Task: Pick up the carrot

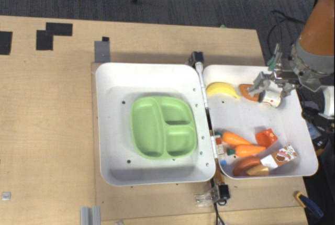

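Two carrots (pixel 242 144) are lying in the right bin (pixel 309 158), low in its left half, just right of the divider between the bins. Both are orange, one just below the other and close to touching, their long axes running roughly left to right across the frame with a slight downward tilt toward the right. The gripper (pixel 269 84) is hanging near the upper middle of that same bin, so the carrots are lying below it and a little to the left in the picture, well apart from it. Its fingers are looking spread, with nothing pinched between them, though an orange and white item (pixel 261 94) is sitting just beneath them and blurring the view. By my judgement, the coming move is calling for a run down the frame toward the lower left and a wrist turn so the fingers are closing across the carrot's short width.

Around the carrots, a red packet (pixel 266 137) is sitting just to the right, a brown item (pixel 250 166) and a printed packet (pixel 280 157) just below. A banana (pixel 222 90) is lying at the bin's upper left. A green divided plate (pixel 163 126) is resting in the left bin (pixel 112 114). Print on the packets is too small to read.
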Tool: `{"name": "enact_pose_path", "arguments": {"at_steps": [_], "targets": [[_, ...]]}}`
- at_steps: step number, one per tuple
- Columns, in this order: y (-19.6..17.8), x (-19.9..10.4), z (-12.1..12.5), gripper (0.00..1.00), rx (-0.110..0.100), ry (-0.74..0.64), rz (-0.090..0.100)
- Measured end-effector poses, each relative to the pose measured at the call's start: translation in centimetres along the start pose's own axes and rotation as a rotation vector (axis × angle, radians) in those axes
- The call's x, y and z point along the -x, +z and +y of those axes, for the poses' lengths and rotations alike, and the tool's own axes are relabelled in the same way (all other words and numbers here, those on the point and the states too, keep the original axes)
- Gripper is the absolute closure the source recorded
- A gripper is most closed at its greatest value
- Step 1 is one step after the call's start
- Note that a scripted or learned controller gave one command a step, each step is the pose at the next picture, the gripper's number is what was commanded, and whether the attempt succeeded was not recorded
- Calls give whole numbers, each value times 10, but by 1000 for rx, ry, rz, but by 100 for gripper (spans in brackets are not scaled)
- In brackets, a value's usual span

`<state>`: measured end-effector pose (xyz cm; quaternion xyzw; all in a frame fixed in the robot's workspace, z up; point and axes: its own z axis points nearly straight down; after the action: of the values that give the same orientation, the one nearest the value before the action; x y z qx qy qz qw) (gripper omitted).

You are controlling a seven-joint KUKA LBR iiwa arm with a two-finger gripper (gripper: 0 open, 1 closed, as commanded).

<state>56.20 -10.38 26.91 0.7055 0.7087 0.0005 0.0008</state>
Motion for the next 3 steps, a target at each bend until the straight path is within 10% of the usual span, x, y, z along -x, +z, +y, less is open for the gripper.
{"name": "enact_pose_path", "arguments": {"at_steps": [2,3], "targets": [[182,-18,-73,0,7,552,2],[85,-103,-74,0,-1,538,2]]}}
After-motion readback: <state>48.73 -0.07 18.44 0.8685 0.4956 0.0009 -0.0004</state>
